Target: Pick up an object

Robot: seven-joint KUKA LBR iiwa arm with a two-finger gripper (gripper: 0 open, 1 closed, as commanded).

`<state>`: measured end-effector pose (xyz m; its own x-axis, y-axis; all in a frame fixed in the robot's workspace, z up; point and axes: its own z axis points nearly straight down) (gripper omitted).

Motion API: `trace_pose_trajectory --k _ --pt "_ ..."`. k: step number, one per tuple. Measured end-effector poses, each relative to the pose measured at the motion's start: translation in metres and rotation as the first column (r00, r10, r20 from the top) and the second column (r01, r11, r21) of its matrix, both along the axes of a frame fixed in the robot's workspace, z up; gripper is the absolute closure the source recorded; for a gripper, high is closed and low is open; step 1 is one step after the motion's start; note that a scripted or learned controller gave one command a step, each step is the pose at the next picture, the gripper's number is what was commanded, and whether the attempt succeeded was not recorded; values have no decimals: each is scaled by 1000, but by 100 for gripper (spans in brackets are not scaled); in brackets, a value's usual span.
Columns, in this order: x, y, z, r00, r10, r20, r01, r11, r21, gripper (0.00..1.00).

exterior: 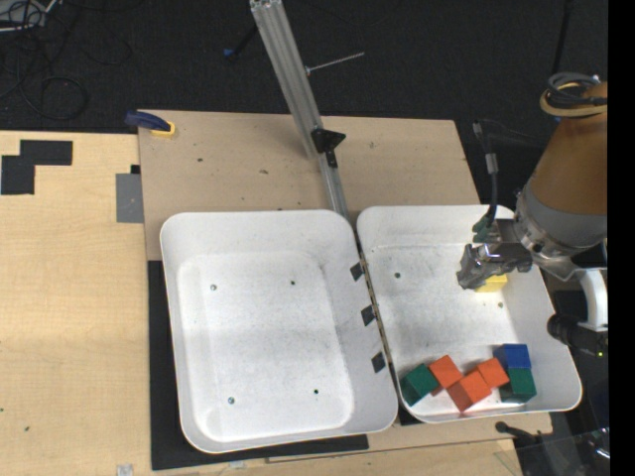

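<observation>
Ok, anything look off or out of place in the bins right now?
Nothing damaged or spilled. The blocks are bunched in the right bin's near corner, apart from a yellow piece just under the gripper.

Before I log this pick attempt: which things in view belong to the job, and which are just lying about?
Job:
gripper
yellow block under it
orange blocks
green blocks
blue block
right bin

Lying about:
left bin
metal rail
blue clamp
cables
</observation>
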<state>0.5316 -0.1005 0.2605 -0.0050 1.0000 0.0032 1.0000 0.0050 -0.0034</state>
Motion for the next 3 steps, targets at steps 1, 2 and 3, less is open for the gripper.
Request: trace_pose_trajectory --k 1,2,3 --pt "-9 58 -10 1000 0 -1 0 1000 0 100" --pt "-8 115 -7 1000 1 0 -1 1000 -1 100" --pt "-1 164 -26 1000 -2 -3 2 1000 -2 100"
